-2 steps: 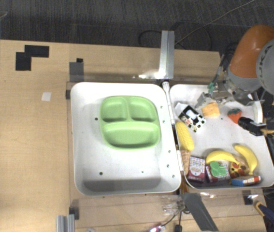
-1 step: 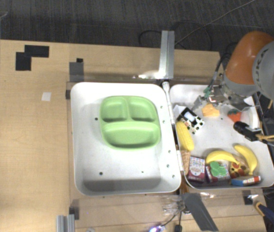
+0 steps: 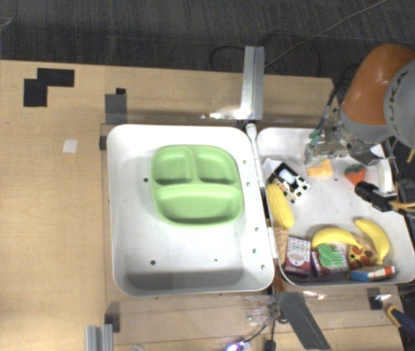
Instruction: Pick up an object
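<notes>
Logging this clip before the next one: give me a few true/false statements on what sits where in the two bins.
1. The green divided plate lies in the left bin. True.
2. The corn cob lies on the green plate. False: it is in the right bin, near the shared wall.
3. Two bananas lie in the right bin. True.
4. The gripper hovers over the left bin. False: it is over the right bin's far side.
5. The marker lies near the right bin's front edge. True.

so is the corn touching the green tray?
Apart. The camera view shows the corn in the right bin and the green tray in the left bin, with the bin walls between them.
</notes>
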`<state>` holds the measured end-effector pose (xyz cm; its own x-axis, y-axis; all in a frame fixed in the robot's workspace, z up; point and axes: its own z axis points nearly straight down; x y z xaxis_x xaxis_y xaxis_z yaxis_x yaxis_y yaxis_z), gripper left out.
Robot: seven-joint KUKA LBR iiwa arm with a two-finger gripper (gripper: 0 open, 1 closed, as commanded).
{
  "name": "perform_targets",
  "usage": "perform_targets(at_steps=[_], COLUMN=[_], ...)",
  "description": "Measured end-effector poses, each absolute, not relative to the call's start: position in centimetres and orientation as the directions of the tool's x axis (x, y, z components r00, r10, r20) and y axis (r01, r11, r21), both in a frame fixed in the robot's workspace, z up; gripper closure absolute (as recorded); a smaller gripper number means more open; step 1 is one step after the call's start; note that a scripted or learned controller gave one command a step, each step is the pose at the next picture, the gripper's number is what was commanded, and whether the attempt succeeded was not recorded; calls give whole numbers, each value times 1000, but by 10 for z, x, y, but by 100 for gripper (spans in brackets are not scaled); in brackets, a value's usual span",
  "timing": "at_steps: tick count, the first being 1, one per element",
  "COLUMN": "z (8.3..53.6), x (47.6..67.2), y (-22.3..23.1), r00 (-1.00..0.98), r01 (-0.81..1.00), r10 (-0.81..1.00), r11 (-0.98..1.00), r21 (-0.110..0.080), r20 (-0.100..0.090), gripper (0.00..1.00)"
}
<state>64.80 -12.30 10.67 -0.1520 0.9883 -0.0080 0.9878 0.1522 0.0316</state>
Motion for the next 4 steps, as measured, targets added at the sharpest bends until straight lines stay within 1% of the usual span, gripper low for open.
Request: perform_targets(at_steps=[1, 2, 3, 4], z=[96, 185, 211, 243], x=[671, 671, 670, 670], y=[-105, -51, -61, -44], r00=[-288, -433, -157, -335], r01=[958, 901, 988, 942], r10=[958, 901, 988, 942], r11=[288, 433, 157, 335], r21=[6, 6, 4, 5], r20=[-2, -2, -1, -2], gripper=[100, 100, 100, 100])
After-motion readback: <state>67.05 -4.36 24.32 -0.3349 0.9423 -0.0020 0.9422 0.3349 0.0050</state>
